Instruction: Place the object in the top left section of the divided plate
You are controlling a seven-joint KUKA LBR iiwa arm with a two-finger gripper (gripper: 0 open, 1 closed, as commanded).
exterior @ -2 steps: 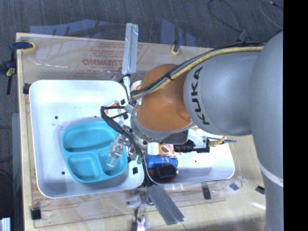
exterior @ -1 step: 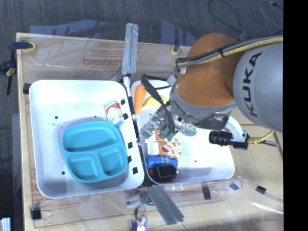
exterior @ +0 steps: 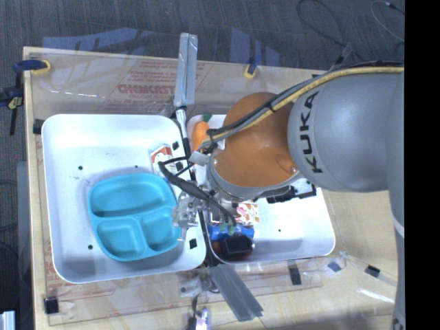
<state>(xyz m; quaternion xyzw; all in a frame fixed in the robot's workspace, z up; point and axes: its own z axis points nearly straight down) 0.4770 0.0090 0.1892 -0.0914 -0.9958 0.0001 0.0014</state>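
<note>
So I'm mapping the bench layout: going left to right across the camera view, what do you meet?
Blue clamp → left bin → blue divided plate → orange band → grey arm.

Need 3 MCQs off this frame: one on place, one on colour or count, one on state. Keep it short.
1. Which bin holds the plate?
A. left bin
B. right bin
C. neither, it sits on the bench

2. What colour is the plate?
A. red
B. blue
C. yellow

3. What lies in the plate's sections?
A. nothing
B. one item in each
C. a pile in the largest

Key:
1 A: the plate rests on the floor of the left bin, toward its near right corner.
2 B: it is light blue against the white bin.
3 A: all three sections show bare blue floor, while the arm hangs over the right bin, where the small items lie.
</note>
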